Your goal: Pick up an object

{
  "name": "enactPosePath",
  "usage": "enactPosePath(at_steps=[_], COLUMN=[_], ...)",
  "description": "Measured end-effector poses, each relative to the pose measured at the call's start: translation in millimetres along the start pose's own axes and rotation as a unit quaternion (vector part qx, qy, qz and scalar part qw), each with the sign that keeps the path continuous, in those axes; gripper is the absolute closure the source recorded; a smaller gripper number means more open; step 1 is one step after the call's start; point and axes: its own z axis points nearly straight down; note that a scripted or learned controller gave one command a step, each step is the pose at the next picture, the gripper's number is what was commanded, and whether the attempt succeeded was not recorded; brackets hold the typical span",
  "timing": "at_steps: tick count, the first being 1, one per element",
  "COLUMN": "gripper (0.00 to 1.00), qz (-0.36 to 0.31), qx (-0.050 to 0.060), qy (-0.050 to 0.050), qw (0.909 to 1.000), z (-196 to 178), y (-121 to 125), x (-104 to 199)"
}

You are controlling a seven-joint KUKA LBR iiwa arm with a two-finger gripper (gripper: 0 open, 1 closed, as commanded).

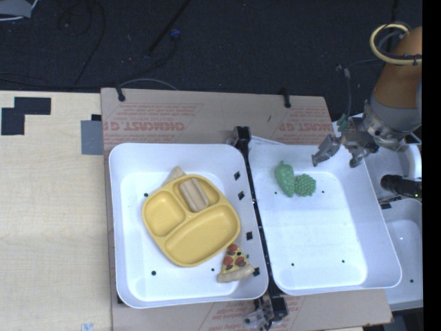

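Gripper (339,154): you see its fingers spread apart, gripping nothing, above the right bin's (358,267) far edge.
Green toy (293,181): lies in that bin's far-left corner, apart from the fingers.

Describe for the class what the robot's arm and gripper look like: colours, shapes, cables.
The arm is a rounded orange segment above a grey wrist section. A yellow cable loops beside its top, and a thin dark cable runs down beside the wrist. The gripper is grey metal, ending in two slim dark fingers.
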Motion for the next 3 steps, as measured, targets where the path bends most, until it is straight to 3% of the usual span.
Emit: enactPosePath(at_steps=[1,2,3], gripper=[0.0,0.0,0.0], qz=[-0.001,-0.001,-0.002], qx=[-0.006,-0.003,-0.004], qy=[-0.001,-0.001,-0.001], qw=[1.0,1.0,1.0], z=[-6.7,47.4,103.5], y=[2.4,-6.8,1.9], x=[-0.2,5.8,2.5])
